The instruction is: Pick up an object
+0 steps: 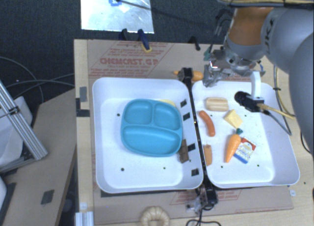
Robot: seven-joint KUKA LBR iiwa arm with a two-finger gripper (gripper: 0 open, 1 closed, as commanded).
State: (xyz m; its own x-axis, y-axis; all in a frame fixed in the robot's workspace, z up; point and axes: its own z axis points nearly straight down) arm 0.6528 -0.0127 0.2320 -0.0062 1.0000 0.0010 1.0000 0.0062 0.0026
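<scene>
Your gripper (212, 78) hangs over the far left corner of the right bin (274, 171); I cannot tell if it is open or closed. The bread roll (216, 104) lies just near of it, almost directly below, long axis going left to right. The sausage (207, 123) lies nearer still, running from far to near.

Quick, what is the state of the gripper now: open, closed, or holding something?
Gripper: cannot be told. It is above the back edge of the right bin, near the bread roll; nothing is seen in it.
</scene>
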